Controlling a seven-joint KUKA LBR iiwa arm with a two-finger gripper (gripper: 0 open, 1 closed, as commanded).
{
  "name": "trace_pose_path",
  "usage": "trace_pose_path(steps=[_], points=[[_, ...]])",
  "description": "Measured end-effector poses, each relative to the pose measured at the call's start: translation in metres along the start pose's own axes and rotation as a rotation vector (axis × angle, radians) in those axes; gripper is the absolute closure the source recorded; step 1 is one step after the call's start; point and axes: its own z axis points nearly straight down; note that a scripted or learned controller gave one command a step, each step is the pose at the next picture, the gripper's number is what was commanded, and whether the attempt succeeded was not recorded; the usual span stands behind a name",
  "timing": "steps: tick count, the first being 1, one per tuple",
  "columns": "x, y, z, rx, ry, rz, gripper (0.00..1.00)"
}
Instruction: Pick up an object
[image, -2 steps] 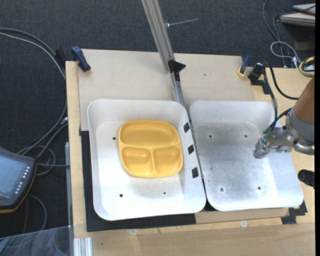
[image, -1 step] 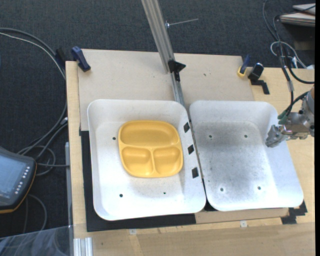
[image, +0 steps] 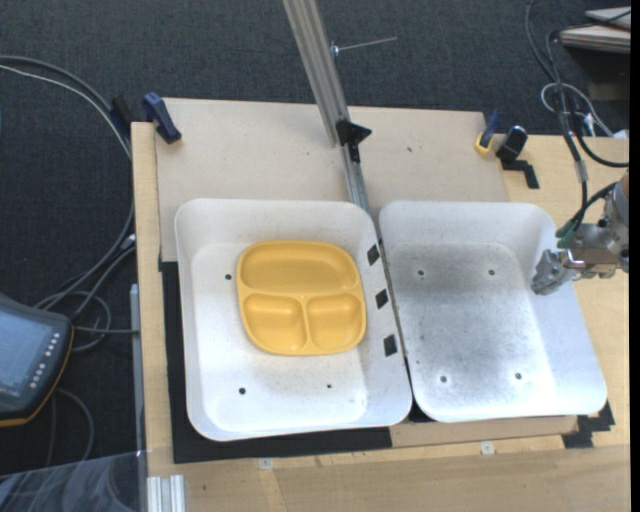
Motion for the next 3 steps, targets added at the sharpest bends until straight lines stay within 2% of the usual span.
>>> trace_pose_path(steps=[2, 3], points=[[0.112, 0.001, -0.01, 0.004, 0.006, -0.007, 1.0], [0.156, 0.003, 0.001, 0.006, 0.004, -0.004, 1.0]])
